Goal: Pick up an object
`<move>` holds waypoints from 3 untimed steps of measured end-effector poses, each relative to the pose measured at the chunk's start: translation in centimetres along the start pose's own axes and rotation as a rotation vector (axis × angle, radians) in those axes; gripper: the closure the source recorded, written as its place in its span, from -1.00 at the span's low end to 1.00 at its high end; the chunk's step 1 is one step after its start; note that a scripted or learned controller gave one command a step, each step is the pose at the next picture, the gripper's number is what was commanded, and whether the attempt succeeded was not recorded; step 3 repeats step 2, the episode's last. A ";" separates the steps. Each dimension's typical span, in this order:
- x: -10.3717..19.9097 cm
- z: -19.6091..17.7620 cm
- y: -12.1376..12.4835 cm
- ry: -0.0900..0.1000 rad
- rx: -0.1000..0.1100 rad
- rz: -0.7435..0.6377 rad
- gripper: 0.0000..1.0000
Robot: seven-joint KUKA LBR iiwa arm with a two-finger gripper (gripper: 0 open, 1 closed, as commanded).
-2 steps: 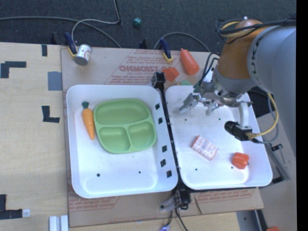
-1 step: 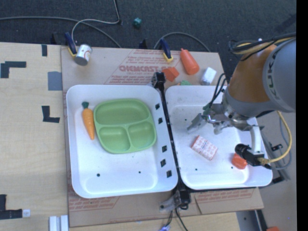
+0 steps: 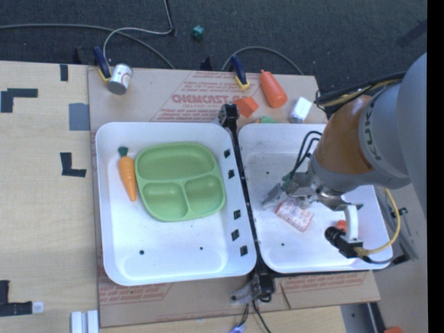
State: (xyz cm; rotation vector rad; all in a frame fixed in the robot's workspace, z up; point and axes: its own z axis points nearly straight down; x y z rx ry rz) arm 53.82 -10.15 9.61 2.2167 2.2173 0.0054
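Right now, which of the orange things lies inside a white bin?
The orange toy carrot with a green top, beside the green divided plate in the left bin. The orange bottle-shaped item and small orange block lie outside, on cardboard.

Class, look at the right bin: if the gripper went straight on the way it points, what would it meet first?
The gripper points down and left into the right bin. Straight on, it would probably meet the bin's bare white floor first, with the pink-and-white packet lying just beside that line. Depth is hard to judge from above.
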 end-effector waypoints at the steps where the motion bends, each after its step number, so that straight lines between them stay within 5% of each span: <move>1: -6.9 -7.7 3.4 0.000 0.005 0.001 -1.00; 2: 0.0 -5.5 2.4 0.002 0.009 -0.002 -1.00; 3: 0.0 -5.5 2.4 0.002 0.009 -0.002 -1.00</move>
